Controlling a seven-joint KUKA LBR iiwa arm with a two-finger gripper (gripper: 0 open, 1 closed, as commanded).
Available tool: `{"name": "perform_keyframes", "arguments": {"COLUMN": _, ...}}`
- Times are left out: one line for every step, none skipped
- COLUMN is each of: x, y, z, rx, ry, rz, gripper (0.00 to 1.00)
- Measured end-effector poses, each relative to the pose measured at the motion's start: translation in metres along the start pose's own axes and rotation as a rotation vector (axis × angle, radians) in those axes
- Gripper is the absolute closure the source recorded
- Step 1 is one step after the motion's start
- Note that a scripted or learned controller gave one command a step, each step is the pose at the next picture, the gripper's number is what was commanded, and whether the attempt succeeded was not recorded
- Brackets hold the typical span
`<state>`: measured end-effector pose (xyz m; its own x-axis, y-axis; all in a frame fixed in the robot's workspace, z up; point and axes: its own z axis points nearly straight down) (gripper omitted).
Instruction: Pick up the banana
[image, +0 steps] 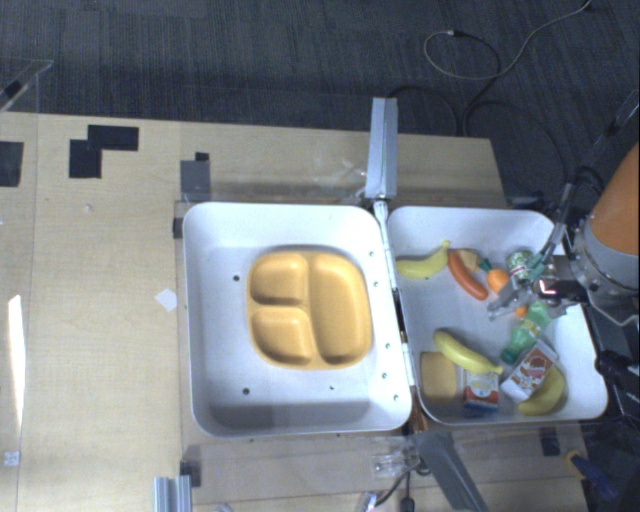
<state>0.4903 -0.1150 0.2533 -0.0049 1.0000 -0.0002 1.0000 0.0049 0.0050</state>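
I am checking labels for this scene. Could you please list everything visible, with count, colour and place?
bananas: 3, yellow, right bin; upper left, middle, lower right corner
hot dog: 1, orange-red, right bin, top
carrot: 1, orange, beside hot dog
bread slice: 1, tan, right bin, lower left
juice cartons: 2, red-white, right bin, bottom
green bottle: 1, under the end effector
divided tray: 1, yellow, left bin
bins: 2, white, side by side
end effector: 1, dark, above right bin's right side
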Motion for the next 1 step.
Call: {"name": "perform_keyframes", "arguments": {"x": 0.0239, "y": 0.0006, "z": 0.1640, "rx": -0.011, "ry": -0.002, "rz": -0.128, "gripper": 0.00}}
